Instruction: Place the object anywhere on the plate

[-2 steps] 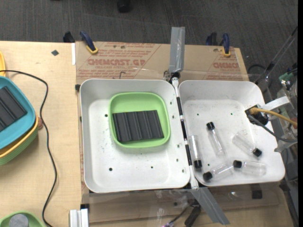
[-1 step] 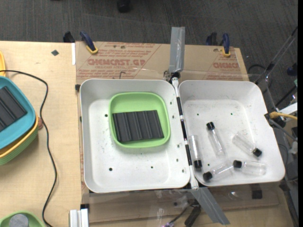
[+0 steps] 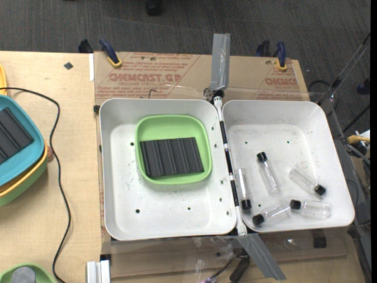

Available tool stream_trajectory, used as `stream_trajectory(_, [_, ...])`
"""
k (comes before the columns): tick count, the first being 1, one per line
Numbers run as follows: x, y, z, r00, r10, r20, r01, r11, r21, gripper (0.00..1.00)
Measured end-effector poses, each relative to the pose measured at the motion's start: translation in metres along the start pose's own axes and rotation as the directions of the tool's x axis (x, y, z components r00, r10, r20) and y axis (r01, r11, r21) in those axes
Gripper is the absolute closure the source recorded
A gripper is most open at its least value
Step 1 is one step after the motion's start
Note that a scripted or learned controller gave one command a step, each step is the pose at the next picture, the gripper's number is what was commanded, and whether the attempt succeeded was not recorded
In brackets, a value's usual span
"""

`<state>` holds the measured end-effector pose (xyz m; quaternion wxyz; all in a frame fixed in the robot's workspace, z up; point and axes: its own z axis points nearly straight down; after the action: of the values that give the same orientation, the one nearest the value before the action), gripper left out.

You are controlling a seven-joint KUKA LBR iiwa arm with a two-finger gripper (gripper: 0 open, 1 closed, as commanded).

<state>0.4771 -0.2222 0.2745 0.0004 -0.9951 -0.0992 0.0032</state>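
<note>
Five clear tubes with black caps are seen lying in the right bin; the green plate sits in the left bin. No tube has been picked; one must be grasped next. The jaws' state cannot be told.

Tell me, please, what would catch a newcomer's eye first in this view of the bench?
Most striking is the green plate in the left bin, with a dark ribbed insert lying on it. Next come the clear vials with black caps scattered in the right bin, most lying toward its near edge. A stack of teal and yellow plates sits at the far left.
</note>
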Motion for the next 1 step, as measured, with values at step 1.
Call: stream_trajectory(1, [0.0055, -0.0257, 0.0334, 1.000, -0.004, 0.000, 0.004, 1.000, 0.001, 0.00])
